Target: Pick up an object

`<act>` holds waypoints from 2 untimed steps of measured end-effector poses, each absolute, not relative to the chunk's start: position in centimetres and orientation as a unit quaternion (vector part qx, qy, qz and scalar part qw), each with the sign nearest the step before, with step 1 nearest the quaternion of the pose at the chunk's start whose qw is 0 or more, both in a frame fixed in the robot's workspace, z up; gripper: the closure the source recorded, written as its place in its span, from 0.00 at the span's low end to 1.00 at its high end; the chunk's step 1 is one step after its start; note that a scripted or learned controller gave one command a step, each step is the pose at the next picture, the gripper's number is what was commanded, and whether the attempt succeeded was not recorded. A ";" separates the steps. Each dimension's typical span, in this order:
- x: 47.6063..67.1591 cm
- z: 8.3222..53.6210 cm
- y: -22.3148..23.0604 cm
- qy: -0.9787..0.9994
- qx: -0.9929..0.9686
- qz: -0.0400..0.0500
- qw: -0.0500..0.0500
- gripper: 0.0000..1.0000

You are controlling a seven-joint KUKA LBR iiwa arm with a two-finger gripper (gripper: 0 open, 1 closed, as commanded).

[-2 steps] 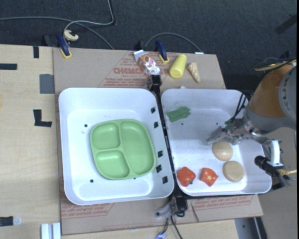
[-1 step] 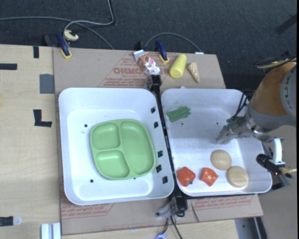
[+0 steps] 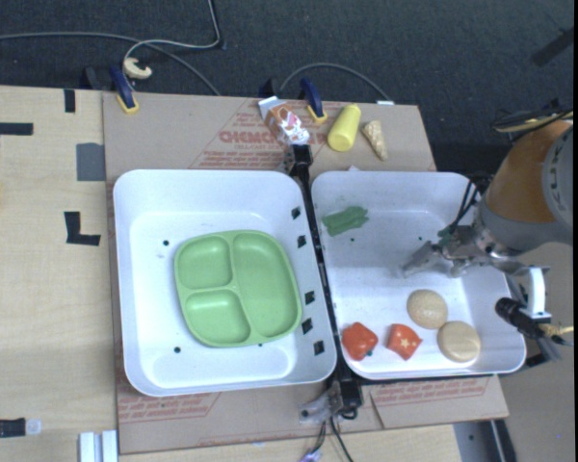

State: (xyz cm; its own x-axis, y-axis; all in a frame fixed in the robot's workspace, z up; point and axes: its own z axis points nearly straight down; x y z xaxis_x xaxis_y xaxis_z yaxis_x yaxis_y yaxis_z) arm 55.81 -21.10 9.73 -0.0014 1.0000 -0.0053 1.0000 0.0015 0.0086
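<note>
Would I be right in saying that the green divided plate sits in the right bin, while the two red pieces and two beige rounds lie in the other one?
Not quite: the camera view shows the green divided plate in the left bin. The two red pieces and two beige rounds lie in the right bin, as you said.

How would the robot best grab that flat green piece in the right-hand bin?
Probably from straight above, pinching the green piece across its narrow width. It lies flat on the right bin floor, long side roughly left to right, with nothing touching it, so the gripper has room on both sides.
</note>
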 end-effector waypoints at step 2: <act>49.1 9.8 -17.2 0.706 0.708 0.001 0.007 0.00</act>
State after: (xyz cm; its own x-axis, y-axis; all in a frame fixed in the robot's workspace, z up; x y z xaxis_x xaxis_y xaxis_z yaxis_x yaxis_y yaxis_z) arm 49.10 -17.20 9.85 0.0018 1.0000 -0.0086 0.9999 -0.0017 0.0123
